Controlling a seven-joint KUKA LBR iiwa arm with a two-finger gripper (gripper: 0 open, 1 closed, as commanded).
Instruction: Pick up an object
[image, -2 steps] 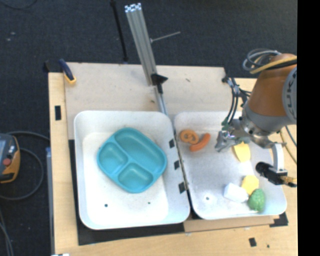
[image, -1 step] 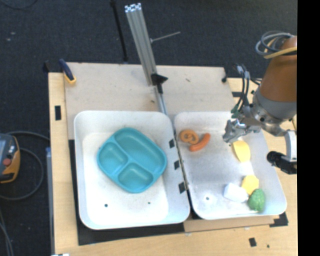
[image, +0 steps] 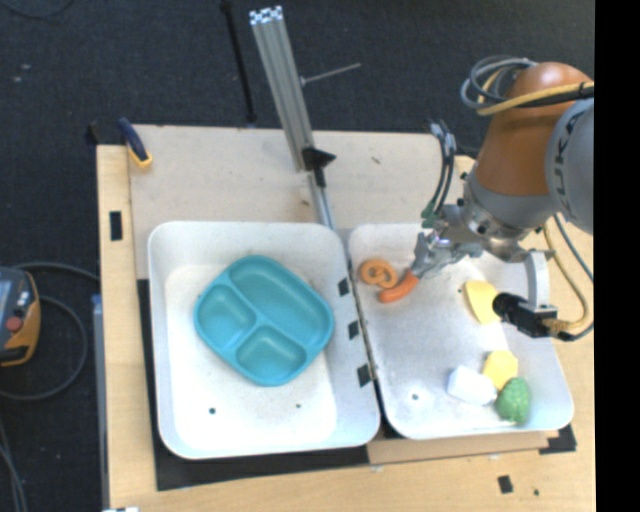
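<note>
Your bench (image: 200, 170) is a pale board set on dark carpet (image: 120, 60), with a metal post (image: 285, 90) slanting up from its middle and two white bins side by side: the left bin (image: 170, 400) holds a blue divided plate (image: 263, 318), while the right bin (image: 420, 400) holds the small items. You'll find the gripper (image: 425, 258) low in the right bin's upper left, its tips at the orange sausage (image: 397, 290) beside an orange ring (image: 376, 271), but whether the fingers clasp it or stand apart cannot be told. Well apart lie a yellow piece (image: 480, 300), a yellow block (image: 500, 366), a white block (image: 468, 384) and a green lump (image: 514, 400).
</note>
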